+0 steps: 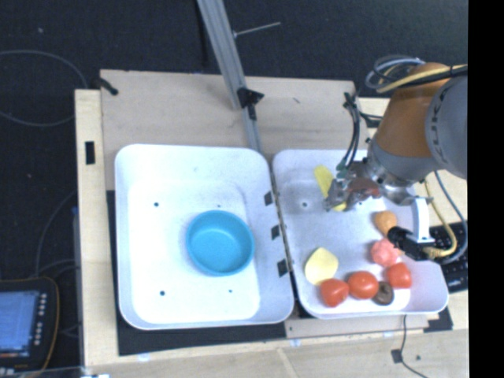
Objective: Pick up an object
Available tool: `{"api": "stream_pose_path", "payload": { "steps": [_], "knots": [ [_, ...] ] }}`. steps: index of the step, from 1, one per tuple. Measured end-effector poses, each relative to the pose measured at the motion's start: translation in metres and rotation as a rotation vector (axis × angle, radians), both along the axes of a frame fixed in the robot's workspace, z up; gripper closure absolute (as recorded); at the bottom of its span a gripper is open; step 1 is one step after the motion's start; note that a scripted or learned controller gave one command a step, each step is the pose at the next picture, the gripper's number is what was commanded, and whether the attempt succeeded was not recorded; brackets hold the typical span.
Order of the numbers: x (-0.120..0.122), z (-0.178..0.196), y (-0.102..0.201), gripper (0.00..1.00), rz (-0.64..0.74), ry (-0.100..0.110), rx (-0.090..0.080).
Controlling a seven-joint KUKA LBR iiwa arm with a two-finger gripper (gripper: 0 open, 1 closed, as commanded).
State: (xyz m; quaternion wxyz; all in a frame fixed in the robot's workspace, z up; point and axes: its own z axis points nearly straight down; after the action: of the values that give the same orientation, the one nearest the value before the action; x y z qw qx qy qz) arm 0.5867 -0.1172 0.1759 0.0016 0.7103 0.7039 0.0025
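No text, label, brand, number or sign can be read anywhere. The one likely carrier is the screen (17, 321) well to the left of the left bin (142, 211), off the bench; it glows blue, with marks too small and blurred to make out. The dark spots on that bin's floor are only dots, not characters.
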Motion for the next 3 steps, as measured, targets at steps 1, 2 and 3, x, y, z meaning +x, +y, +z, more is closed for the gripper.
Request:
{"api": "stream_pose_path", "payload": {
  "steps": [1, 2, 3],
  "knots": [
    [0.002, 0.057, -0.001, 1.0, 0.014, -0.001, 0.0],
    [0.005, 0.059, 0.045, 1.0, 0.018, 0.001, 0.001],
    [0.002, 0.07, 0.092, 1.0, 0.019, 0.0, 0.001]
  ]
}}
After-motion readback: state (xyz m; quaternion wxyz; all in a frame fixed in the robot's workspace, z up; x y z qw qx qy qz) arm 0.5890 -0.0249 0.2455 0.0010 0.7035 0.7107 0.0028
